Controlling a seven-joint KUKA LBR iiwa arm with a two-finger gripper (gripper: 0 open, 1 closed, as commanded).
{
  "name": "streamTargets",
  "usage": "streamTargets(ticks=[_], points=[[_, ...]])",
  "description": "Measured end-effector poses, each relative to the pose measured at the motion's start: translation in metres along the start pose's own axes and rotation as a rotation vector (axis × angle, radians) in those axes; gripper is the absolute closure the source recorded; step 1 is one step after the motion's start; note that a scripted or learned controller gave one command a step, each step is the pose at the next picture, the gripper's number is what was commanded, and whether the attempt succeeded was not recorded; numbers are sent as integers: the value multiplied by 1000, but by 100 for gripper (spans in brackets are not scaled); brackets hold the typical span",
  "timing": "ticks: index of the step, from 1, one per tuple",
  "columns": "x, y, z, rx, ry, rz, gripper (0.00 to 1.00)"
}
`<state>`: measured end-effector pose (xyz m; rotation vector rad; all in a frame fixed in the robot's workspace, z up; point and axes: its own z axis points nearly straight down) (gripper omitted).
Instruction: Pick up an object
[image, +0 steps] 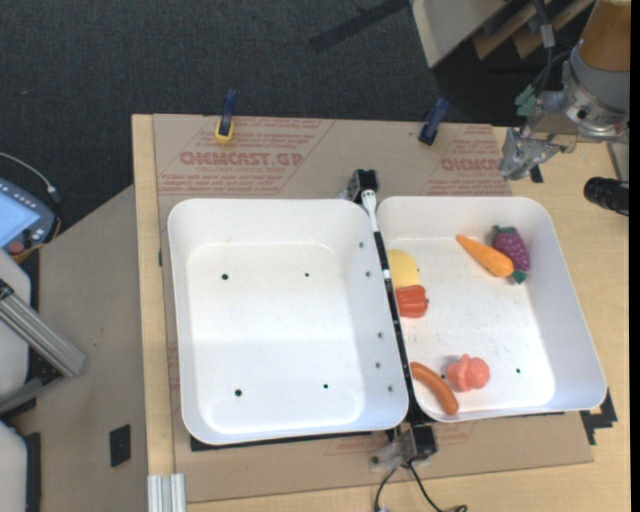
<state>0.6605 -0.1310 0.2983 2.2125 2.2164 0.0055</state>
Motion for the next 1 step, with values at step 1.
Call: streamTargets(ticks=[1], points=[[0,0,1,1,0,0,0]])
